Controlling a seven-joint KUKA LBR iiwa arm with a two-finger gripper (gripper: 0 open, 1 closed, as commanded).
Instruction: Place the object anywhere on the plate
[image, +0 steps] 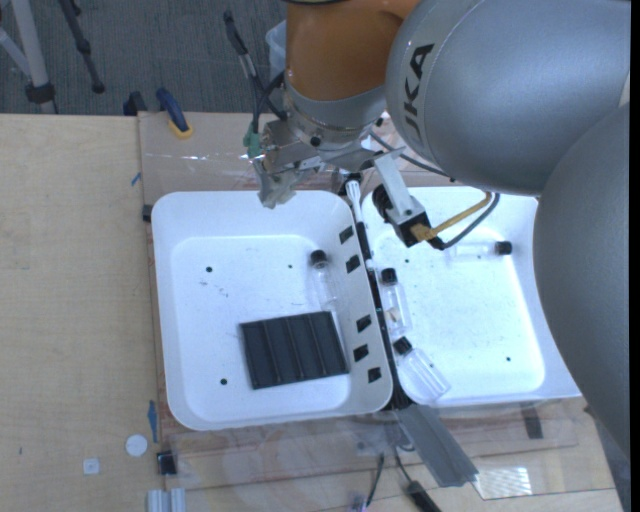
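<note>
Reaching in from the right over 2 white bins side by side on a wooden bench (70, 300): a grey arm (520, 90) with an orange band (335, 45) above the wrist. Hanging from it, the gripper (273, 190), low over the far rim of the left bin (180, 250), about midway along that rim. Cannot tell from this slant whether open or closed, or whether clamped on anything. Lying flat in the near half of the left bin, a dark ribbed plate (293, 349), rectangular, turned slightly off square to the bin walls. Resting on the white floor beyond the plate's far right corner, a capped tube (320, 270), clear with a black cap, near the bin's right wall, apart from the plate and well apart from the gripper. Scattered in the right bin (520, 330), 3 other tubes (388, 298) of the same clear kind: 1 just beside the divider between the bins, 1 near the near left corner, 1 lying crosswise toward the far side with its black cap pointing right. Running along the divider, a row of small black clips (352, 265).
</note>
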